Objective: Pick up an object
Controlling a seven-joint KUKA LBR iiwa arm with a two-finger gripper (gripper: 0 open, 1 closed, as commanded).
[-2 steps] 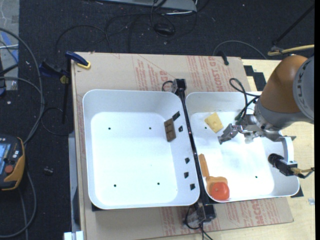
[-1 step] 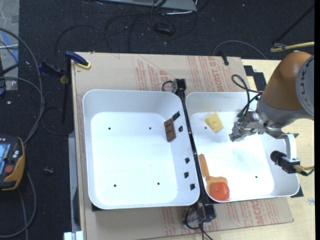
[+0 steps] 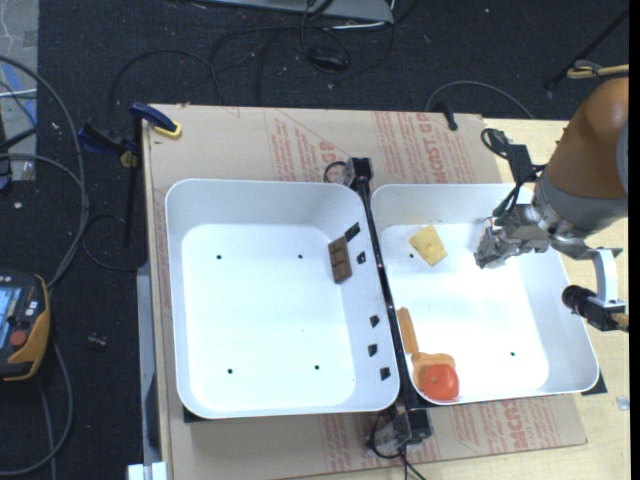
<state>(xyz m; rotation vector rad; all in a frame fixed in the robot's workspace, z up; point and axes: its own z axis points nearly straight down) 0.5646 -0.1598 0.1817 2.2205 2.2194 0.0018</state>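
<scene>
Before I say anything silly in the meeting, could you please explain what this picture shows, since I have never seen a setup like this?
This is one camera fixed above a workbench, looking down at a slant. The grey machine with the orange band at the right edge is a robot arm; at its tip is a two-finger gripper, its tool for picking things up.

On the bench sit two shallow white bins side by side. The left bin holds a small brown block near its right wall. The right bin holds a pale yellow chunk near the top and, in the near left corner, an orange-handled piece with a red round end.

The gripper hangs over the right bin, to the right of the yellow chunk. I see nothing between its fingers, so it seems to hold nothing.
</scene>
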